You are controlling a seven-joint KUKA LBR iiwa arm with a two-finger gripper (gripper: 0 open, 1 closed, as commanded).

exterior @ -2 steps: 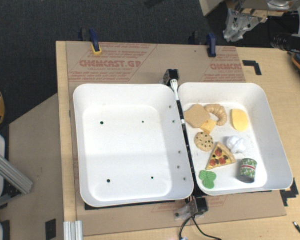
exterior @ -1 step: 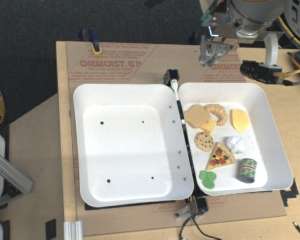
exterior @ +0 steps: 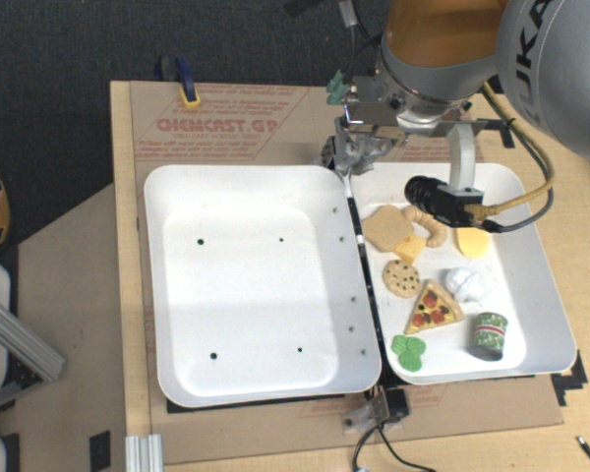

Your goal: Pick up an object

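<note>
Green leaf toy (flat, glossy) at right bin's front rim, jaws state unclear.

Brown cardboard sheet printed in red lettering, spread under two white bins. Blue-and-yellow clamp gripping its far left edge. Dark carpet beyond. Aluminium extrusion angled at lower left. Black cable trailing off the near edge.
</note>
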